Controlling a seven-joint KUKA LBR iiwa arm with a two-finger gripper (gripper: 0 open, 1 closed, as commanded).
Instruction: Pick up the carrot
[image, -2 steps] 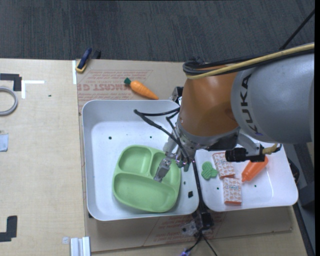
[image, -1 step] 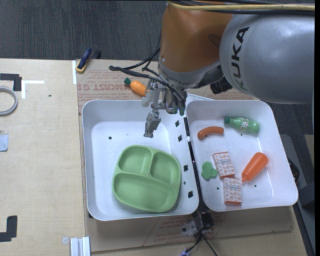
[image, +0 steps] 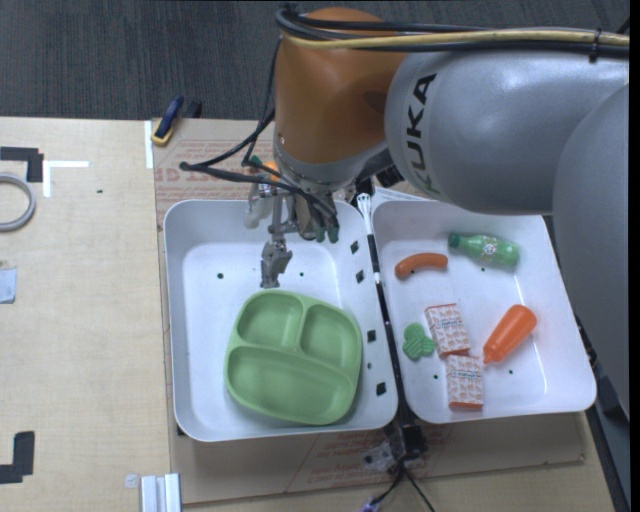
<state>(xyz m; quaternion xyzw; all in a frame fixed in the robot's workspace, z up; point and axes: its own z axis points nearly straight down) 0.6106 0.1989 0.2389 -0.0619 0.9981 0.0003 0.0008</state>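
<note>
Camera view, gripper (image: 275, 262): hanging over the left bin (image: 190, 330), just above the far rim of the green divided plate (image: 295, 357); carrying nothing.
Camera view, fingers: appearing drawn close together, pointing down; exact gap being hard to read at this size.
Camera view, carrot (image: 510, 332): lying in the right bin (image: 560, 360), near its right wall, touching no other item.
Camera view, carrot axis: running diagonally, thick end toward the upper right, narrow end toward the lower left.
Camera view, neighbours: green bottle (image: 484, 248) lying beyond the carrot; sausage (image: 421, 264) resting near the divider; two snack packets (image: 455, 355) sitting just left of the carrot; green leafy piece (image: 419, 342) lying beside the packets.
Key relation: carrot lying well apart from the gripper, to the right across the divider and slightly nearer the camera.
Next move, judged: crossing to the right bin, then turning the wrist to close across the diagonal axis.
Risk, judged: catching the nearer snack packet while descending.
</note>
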